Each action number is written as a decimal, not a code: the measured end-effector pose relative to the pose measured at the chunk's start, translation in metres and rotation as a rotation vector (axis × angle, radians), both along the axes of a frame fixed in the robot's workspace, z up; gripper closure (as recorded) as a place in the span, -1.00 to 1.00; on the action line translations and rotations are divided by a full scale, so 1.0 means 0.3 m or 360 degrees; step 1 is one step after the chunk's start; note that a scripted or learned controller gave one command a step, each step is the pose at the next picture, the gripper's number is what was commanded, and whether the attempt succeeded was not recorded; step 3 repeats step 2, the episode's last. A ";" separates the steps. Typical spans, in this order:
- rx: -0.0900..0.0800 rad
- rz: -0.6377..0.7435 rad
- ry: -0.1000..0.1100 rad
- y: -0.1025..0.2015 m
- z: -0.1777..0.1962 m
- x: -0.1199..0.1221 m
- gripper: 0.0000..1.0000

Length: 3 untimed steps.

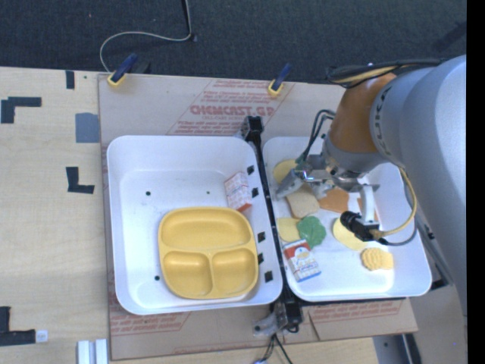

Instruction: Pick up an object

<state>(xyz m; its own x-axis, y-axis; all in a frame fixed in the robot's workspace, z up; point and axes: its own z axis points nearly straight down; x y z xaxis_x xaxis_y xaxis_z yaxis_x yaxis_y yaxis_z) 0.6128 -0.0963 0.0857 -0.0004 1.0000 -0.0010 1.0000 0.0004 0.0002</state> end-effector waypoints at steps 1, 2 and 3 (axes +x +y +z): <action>0.0001 0.0003 -0.0002 0.009 -0.003 0.110 -1.00; 0.0002 0.0003 0.0000 0.004 -0.003 0.135 -1.00; 0.0002 0.0003 0.0000 0.004 -0.003 0.135 -1.00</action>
